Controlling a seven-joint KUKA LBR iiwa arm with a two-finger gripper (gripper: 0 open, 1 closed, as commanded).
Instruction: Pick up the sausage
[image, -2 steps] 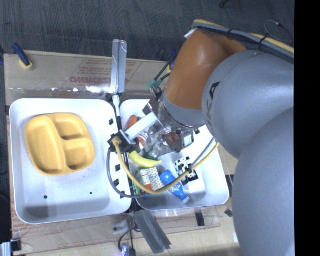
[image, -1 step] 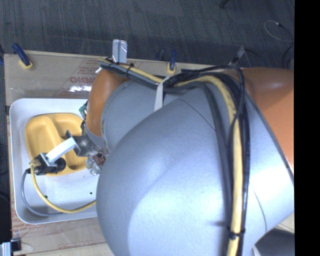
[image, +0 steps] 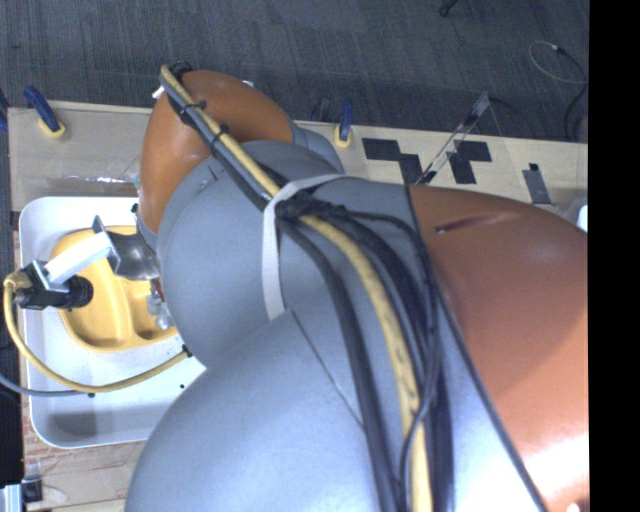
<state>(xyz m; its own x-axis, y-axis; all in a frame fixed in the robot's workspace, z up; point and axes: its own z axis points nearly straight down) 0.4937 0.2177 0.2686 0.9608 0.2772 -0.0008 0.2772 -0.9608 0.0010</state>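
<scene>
Camera view: arm (image: 330, 330) covers the left bin (image: 40, 300); jaws probably hidden, state impossible to tell.

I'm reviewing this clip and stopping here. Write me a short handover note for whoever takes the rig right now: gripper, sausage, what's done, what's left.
Gripper: the arm reaches in from the right and covers most of the bench; its wrist end sits low over the left bin. Whether the fingers are open or shut cannot be told.
Sausage: cannot be made out. A yellow thing lies in the left bin under the wrist; what it is is unclear.
Done: the arm is over the left bin. No grasp can be confirmed.
Left: confirm a hold on the sausage, then lift it.
</scene>
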